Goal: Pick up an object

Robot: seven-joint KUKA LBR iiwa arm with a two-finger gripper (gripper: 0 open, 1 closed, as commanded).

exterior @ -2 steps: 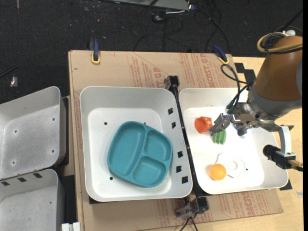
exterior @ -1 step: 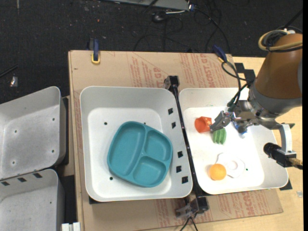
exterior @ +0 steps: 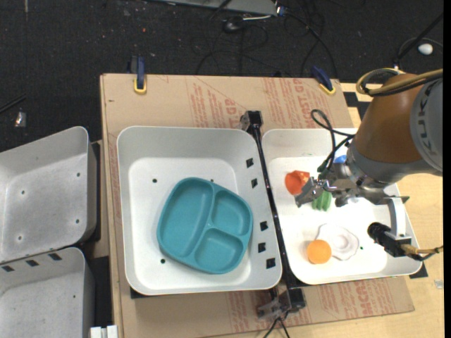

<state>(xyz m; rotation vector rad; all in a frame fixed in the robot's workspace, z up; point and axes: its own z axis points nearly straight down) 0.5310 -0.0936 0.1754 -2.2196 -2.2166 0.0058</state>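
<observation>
In the right bin (exterior: 299,141) lie a red-orange object (exterior: 296,181), a small green object (exterior: 323,201), an orange ball (exterior: 318,251) and a white ring-shaped piece (exterior: 342,241). My gripper (exterior: 323,193) hangs low over the bin's middle, right at the green object, with the red-orange object just to its left. The green object sits between the grey finger parts, but the view does not show whether they grip it. The left bin (exterior: 134,146) holds a teal divided plate (exterior: 204,224).
A black divider runs between the two bins (exterior: 263,182). Blue clamps (exterior: 139,74) hold the cardboard base at the back. White panels (exterior: 42,189) lie off the bench to the left. The arm's orange band (exterior: 394,118) looms over the right bin's right side.
</observation>
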